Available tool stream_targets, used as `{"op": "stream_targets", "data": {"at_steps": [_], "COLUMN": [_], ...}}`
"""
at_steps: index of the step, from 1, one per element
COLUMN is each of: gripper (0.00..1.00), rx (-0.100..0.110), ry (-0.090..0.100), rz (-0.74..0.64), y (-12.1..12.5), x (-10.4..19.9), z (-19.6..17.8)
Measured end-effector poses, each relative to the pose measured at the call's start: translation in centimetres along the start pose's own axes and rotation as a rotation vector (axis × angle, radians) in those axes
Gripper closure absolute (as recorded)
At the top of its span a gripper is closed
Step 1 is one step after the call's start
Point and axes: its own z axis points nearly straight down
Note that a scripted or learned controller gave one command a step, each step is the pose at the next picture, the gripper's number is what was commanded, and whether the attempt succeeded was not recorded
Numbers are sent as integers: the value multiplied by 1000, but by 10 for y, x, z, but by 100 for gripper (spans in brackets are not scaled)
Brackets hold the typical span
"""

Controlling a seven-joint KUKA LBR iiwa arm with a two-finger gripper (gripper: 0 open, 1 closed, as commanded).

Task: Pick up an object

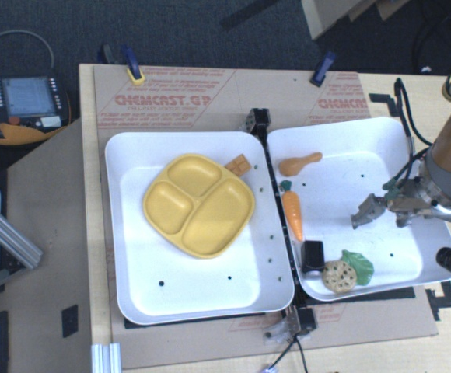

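A: Over the right bin [365,134], toward its right side, hangs the gripper [375,210], reaching in from the right on the grey arm [449,158]. Its 2 fingers stand narrowly apart with nothing between them, above bare white floor.

B: Where are the things it could pick?

A: All of them lie along the right bin's left side, well apart from the gripper. An orange drumstick-shaped piece [299,164] lies near the top left. Just below it a carrot [291,214] with a small green top lies lengthwise beside the bin's left wall. Lower down there is a small black block [312,255], and just below that a round tan cookie [336,276] touching a green leafy piece [359,266] on its right.

B: And the left bin?

A: The left bin [132,286] holds a yellow plate [198,205] with 3 compartments, set in its upper middle. A small brown block [239,165] sits at the plate's upper right edge, touching it or partly under it; I cannot tell which.

B: Anything around the bins?

A: Both bins rest on a brown board [171,99] with red print.
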Motion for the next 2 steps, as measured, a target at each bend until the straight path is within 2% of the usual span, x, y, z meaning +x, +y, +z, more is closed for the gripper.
{"op": "stream_targets", "data": {"at_steps": [1, 2], "gripper": [0, 0], "rx": [-13, -8], "ry": [-3, -1], "rz": [-4, -3], "y": [3, 13], "x": [0, -2], "z": [-6, 46]}}
